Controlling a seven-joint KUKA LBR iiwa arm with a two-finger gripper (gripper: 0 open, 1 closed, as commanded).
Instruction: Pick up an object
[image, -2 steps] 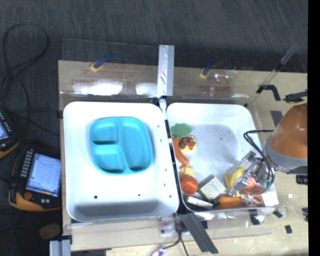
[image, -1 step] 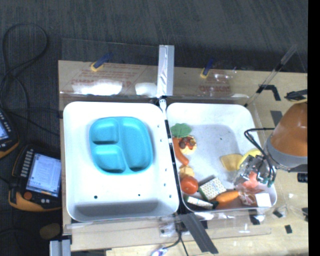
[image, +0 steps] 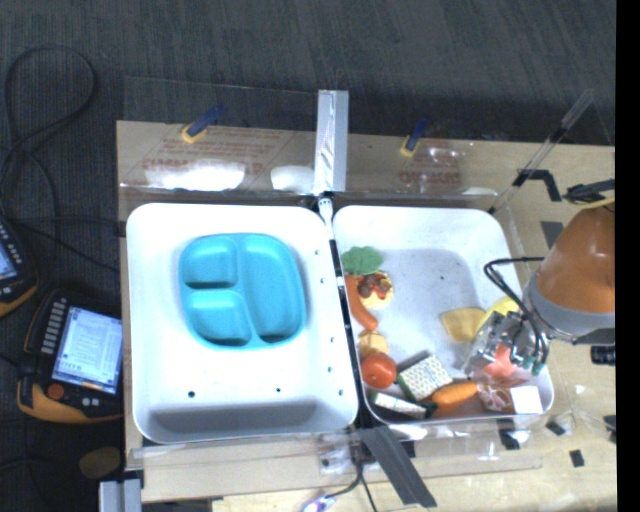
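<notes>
The right bin (image: 430, 225) holds a pile of toy foods. A green leafy piece (image: 362, 260) and a red-and-yellow piece (image: 377, 287) lie by its left wall. Toward the front are a red tomato (image: 378, 371), a checkered block (image: 425, 376) and an orange carrot (image: 455, 395). A pale yellow piece (image: 463, 323) lies mid-right. My gripper (image: 503, 348) is low in the bin's front right corner, just right of the yellow piece and directly over a pink-red item (image: 497, 372). The wrist hides what lies under it.
The left bin (image: 150, 300) carries a blue divided plate (image: 242, 288). A white block (image: 526, 400) sits in the right bin's front corner, close to the wall. The arm's orange band (image: 585, 265) overhangs the right wall. A handheld pendant (image: 70, 350) lies off the bench to the left.
</notes>
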